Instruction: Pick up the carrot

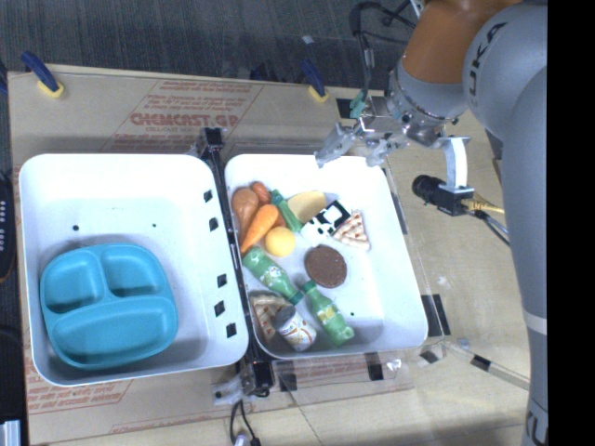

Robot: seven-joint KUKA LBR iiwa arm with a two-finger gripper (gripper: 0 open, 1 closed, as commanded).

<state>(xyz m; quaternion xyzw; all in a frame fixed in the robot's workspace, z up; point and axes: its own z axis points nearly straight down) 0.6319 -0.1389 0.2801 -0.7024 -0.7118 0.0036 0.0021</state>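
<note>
Standing at the near edge of the counter [307, 416], I see the right-hand bin [395, 277] crowded along its left wall. Nearest me lies a small can [296, 331] on a bread-like piece, with two green bottles [327, 312] slanting just behind it, the farther of them [270, 269] reaching up toward a yellow lemon [280, 241]. A brown round cookie [326, 266] sits toward the bin's middle. The left bin [56, 184] carries a blue divided tray [108, 302] in its near half.

Beyond the lemon, and touching it, lies the carrot [260, 227], tilted, its thick end toward the near left and its green top pointing to the far right. A brown potato-like piece [244, 203] presses against it on the wall side.

Farthest off, over the bin's far right corner, hangs the tool [358, 147], its fingers spread apart with nothing between them, well apart from the carrot.

To my eye the job has hardly begun: the arm has to travel left along the far rim and come down. It would do best to turn the fingers crosswise to the carrot's length and drop over its middle, where there is a little room; too near the thick end and one finger lands on the lemon, too near the wall and it strikes the potato or the bin side.
</note>
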